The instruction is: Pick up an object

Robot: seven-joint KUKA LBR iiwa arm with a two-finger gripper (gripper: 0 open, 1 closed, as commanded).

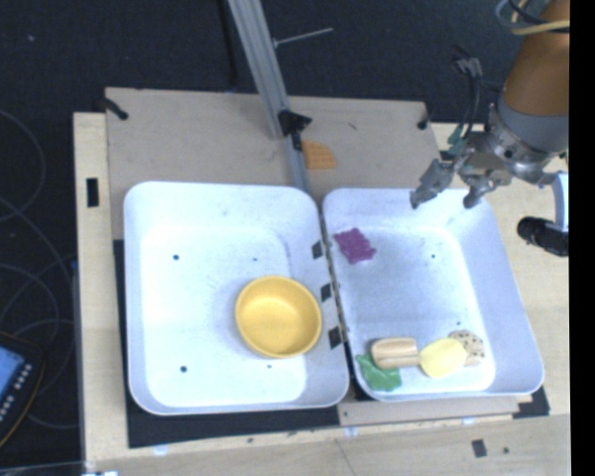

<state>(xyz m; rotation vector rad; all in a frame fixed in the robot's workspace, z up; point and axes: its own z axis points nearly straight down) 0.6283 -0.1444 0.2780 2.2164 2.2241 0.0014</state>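
Bowl — left bin, alone

No legible text or labels anywhere.

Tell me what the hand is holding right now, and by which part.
Nothing. The hand is open above the far edge of the right bin, with no object between its fingers.

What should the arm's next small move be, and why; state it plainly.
Probably swing the open gripper left and down over the purple piece. It hovers above the right bin's far edge holding nothing, and that piece lies alone, nearest.
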